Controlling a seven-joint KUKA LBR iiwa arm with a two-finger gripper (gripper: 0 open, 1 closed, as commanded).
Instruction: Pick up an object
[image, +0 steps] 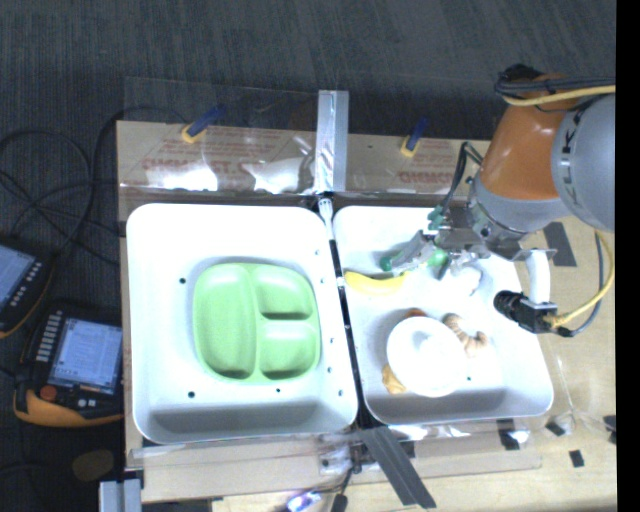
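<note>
Camera view, gripper (437, 250) over right bin (520, 400), finger state unclear, banana (372, 282) partly hidden.

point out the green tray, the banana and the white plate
green tray (256, 320): camera view, on its large left compartment.
banana (372, 282): camera view, mid-length of the yellow body.
white plate (428, 358): camera view, centre of its top face.
</note>
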